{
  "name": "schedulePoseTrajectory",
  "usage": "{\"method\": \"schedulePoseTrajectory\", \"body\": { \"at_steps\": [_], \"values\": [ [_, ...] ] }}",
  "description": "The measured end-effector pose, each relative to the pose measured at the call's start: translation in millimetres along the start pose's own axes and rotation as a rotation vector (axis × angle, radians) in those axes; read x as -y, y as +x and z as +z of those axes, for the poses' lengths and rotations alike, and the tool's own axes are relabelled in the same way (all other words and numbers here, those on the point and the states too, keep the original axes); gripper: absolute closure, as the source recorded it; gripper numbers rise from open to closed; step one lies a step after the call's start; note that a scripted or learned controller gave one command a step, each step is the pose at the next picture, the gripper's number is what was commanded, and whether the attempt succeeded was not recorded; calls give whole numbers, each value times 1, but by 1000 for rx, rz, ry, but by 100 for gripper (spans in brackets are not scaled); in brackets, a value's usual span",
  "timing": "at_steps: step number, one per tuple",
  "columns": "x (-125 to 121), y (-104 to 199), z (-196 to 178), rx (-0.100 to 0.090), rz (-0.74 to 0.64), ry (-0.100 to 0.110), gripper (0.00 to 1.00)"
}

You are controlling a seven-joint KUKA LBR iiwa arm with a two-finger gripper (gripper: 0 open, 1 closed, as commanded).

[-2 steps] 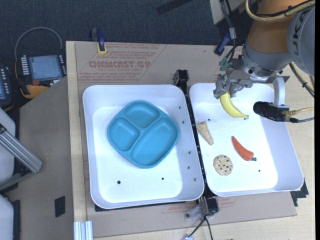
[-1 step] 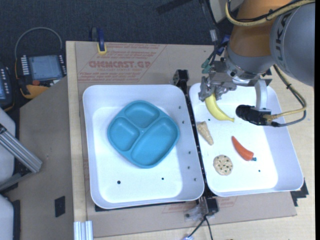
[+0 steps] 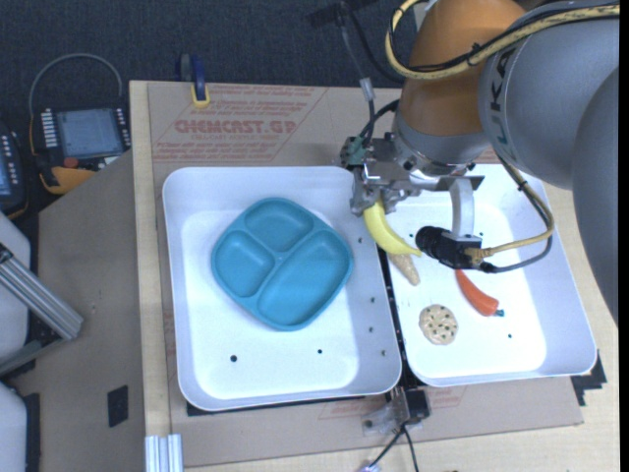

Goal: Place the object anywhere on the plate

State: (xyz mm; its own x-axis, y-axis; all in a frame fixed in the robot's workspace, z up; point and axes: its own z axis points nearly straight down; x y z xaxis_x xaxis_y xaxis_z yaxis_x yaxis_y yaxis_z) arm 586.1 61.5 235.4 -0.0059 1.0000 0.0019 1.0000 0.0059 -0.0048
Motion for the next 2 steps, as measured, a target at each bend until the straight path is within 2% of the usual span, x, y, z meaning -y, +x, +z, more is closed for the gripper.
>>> {"method": "schedulePoseTrajectory", "body": {
  "at_steps": [1, 2],
  "values": [
    [-4, 51, 14, 0, 1, -2, 100],
    [6, 75, 21, 1, 3, 0, 100]
  ]
}}
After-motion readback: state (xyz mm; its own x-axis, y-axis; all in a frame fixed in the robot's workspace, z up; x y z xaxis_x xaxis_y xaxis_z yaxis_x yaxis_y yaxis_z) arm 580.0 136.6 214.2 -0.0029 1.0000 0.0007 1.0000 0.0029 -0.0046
